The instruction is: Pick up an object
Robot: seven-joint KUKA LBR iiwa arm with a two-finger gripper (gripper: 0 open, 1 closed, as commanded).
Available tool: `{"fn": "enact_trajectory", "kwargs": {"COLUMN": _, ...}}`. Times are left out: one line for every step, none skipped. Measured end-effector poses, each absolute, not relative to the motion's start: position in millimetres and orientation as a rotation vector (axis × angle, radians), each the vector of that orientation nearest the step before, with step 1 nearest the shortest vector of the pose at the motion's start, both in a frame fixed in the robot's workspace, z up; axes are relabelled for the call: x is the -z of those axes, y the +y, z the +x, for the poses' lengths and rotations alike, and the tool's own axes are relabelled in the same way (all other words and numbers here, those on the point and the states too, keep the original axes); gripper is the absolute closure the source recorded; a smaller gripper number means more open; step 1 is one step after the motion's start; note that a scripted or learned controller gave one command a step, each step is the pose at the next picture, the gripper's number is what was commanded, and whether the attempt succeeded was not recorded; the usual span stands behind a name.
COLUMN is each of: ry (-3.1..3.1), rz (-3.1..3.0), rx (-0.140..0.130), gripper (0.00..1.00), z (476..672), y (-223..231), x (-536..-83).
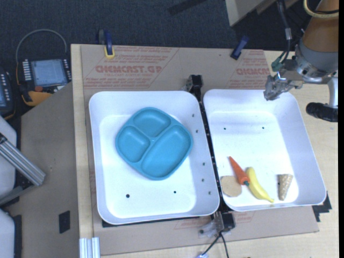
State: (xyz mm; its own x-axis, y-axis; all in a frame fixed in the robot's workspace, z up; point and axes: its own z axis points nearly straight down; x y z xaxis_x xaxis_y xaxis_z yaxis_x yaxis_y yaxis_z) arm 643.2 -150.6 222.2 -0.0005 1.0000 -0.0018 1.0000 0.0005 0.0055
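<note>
In the right bin (258,117), near its front edge, lie a carrot (237,169), a yellow banana (257,185), a tan round cookie (232,186) and a pale cone-shaped piece (284,186). The carrot, banana and cookie touch one another. My gripper (273,89) hangs over the far right corner of that bin, well away from these objects, with nothing seen between its fingers.
The left bin (107,198) holds a blue divided plate (154,142). A black clamp (194,83) sits between the bins at the back. Brown cardboard lies under both bins, and a pendant with a screen (47,71) rests at the far left.
</note>
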Motion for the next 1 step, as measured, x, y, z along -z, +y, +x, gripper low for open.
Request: {"fn": "enact_trajectory", "kwargs": {"ry": 2.227, "rz": 2.219, "rx": 0.0, "gripper": 1.0, "z": 621.8, "y": -107.7, "x": -232.5}}
